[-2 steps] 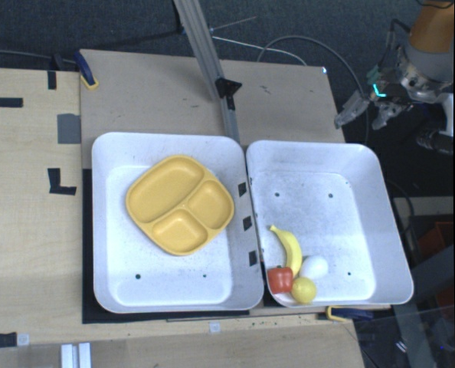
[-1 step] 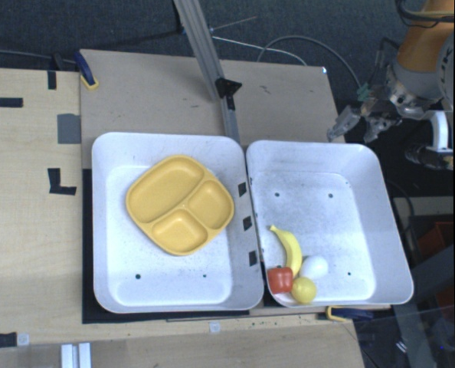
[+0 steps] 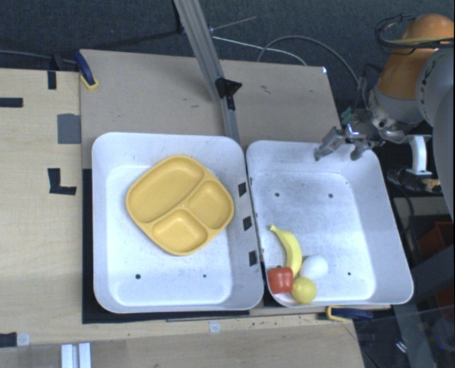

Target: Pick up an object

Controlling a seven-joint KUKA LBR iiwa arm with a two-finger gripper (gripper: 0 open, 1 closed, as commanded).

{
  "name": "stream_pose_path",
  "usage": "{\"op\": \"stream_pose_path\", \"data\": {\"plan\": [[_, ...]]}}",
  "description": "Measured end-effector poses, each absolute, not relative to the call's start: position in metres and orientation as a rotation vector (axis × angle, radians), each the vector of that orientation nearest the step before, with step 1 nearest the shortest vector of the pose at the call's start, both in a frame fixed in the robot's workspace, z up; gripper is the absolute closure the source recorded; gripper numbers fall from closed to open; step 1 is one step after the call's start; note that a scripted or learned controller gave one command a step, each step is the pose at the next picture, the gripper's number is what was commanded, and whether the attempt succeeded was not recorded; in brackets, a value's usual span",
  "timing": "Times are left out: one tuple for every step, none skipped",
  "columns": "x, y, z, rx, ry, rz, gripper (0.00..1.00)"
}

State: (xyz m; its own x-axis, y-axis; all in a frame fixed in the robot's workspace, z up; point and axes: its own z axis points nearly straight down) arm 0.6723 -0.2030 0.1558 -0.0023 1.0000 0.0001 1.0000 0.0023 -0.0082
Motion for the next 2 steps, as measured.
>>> {"op": "stream_pose_path", "data": {"plan": [[0.662, -0.205, 0.098, -2.216, -2.220, 0.009, 0.00], [0.664, -0.205, 0.113, -2.217, -2.226, 0.004, 1.00]]}}
